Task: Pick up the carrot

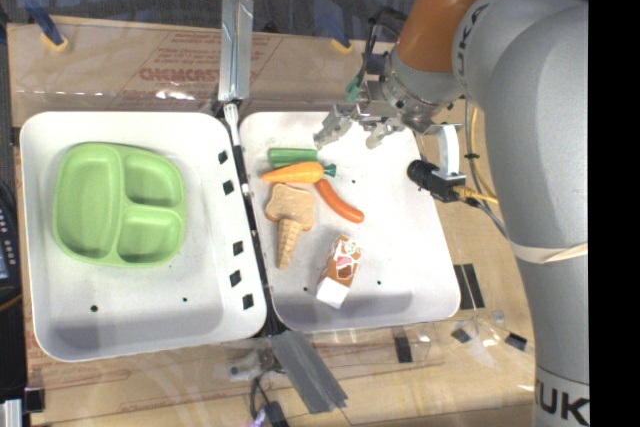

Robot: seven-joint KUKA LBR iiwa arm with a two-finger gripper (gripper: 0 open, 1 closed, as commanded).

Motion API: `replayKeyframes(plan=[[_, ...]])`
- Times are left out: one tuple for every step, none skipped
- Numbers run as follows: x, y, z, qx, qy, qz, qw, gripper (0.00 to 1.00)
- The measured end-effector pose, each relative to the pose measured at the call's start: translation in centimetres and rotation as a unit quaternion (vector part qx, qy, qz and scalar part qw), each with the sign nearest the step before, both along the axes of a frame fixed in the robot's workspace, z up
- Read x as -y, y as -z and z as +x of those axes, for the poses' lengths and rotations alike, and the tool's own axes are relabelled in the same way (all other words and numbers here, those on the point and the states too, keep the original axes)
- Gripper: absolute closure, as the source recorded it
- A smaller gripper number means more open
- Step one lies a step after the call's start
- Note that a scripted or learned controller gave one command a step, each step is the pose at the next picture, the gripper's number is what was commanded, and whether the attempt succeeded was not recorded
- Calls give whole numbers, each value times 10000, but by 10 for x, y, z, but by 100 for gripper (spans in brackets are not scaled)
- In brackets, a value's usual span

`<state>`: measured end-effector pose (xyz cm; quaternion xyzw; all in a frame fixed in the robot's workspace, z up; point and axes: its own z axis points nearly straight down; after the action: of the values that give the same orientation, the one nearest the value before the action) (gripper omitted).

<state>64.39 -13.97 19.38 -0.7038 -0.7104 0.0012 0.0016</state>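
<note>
Orange carrot (293, 173) in right bin (420, 235), near its left wall; gripper (350, 127) above, fingers spread, holding nothing.
Touching the carrot: green cucumber (292, 156) behind, sausage (339, 200) at its right tip, cone (289, 218) in front. Carton (340, 270) apart, nearer front. Left bin (40, 245): green plate (120, 205).

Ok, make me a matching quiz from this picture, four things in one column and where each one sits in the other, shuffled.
Things:
1. plate
2. carrot
3. carton
4. gripper

Places:
A. near front of right bin
B. over back of right bin
C. left bin
D. right bin, just in front of the green vegetable

Pairs: 1-C, 2-D, 3-A, 4-B
</note>
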Motion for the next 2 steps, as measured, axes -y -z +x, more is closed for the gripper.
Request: replayKeyframes(plan=[[-42, 103, 12, -3, -45, -2, 10000, 0], [-35, 102, -3, -9, 98, -4, 10000, 0]])
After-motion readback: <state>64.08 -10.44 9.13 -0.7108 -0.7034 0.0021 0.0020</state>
